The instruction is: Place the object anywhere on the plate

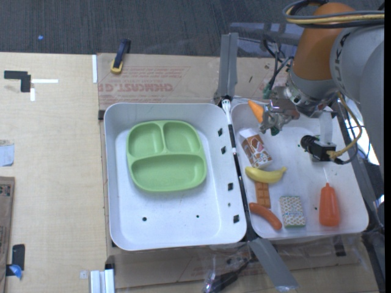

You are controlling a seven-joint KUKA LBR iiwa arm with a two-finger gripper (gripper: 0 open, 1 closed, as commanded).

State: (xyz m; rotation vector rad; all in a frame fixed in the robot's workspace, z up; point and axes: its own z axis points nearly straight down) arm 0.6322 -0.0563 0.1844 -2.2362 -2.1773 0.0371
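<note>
The gripper (273, 116) hangs low over the far left corner of the right bin (348, 224), with the carrot (256, 110) just to its left, touching or nearly so. Whether the carrot sits between the jaws cannot be told, nor whether they are apart or together. The carrot's long axis runs from far left to near right, its tip toward the far left corner. If it is the chosen object, the plate (165, 156) lies well to the left in the left bin (122, 224), across the bin walls, so the carry would go leftward and slightly nearer
</note>
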